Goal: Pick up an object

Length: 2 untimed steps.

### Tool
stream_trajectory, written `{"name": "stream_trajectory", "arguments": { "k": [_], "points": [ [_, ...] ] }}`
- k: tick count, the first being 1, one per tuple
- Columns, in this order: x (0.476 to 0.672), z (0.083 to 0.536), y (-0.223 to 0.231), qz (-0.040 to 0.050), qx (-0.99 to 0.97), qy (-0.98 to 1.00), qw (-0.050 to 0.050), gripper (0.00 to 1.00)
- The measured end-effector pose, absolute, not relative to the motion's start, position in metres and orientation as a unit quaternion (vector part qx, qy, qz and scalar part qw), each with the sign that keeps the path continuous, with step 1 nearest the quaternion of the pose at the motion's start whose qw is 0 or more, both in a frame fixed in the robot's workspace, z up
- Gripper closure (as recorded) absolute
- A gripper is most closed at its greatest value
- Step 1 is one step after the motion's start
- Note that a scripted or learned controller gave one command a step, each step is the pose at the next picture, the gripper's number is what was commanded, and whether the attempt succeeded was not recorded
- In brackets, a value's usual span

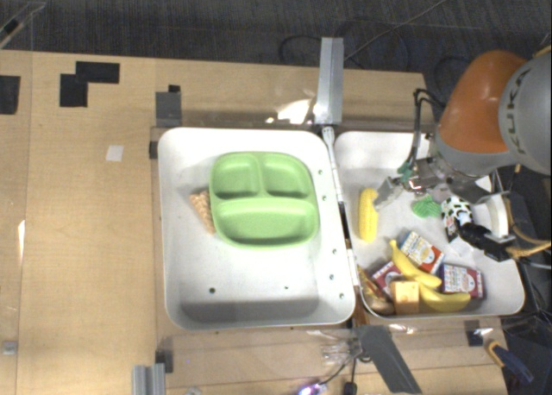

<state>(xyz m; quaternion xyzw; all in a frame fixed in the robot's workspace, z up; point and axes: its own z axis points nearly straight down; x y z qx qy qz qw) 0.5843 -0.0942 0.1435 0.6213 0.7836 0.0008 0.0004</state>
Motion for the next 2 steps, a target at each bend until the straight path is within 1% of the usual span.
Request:
{"name": "stream_trajectory", "arguments": {
  "k": [1, 2],
  "points": [
    [0.64, 0.09, -0.092, 0.0035, 0.558, 0.83, 0.005, 0.0],
    [0.602, 0.091, -0.165, 0.0024, 0.523, 0.852, 0.008, 0.0]
  ]
}}
